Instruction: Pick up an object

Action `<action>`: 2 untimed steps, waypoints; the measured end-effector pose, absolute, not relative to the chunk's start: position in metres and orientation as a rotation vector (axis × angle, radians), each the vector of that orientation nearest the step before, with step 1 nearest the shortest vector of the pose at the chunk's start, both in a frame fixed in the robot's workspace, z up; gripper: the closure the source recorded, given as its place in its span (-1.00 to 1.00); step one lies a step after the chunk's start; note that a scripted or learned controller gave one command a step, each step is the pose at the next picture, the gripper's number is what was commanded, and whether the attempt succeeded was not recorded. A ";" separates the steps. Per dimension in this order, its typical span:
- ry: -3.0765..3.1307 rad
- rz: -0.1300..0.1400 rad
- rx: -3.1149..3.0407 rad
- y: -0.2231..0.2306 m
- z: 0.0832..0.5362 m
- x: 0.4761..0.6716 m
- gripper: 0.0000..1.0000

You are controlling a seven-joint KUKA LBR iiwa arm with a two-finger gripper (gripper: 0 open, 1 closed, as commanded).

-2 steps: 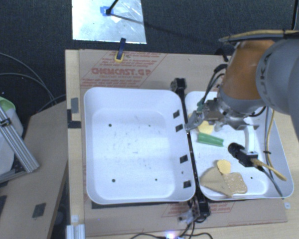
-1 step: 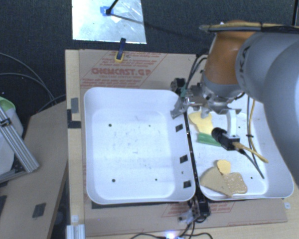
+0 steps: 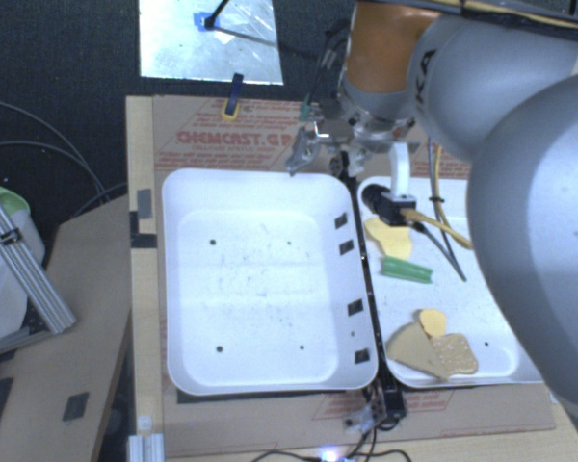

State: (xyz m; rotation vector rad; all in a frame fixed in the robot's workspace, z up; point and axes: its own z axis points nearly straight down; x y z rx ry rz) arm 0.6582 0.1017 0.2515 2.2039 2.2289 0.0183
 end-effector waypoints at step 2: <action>2.227 0.030 2.203 0.117 0.348 0.596 -1.00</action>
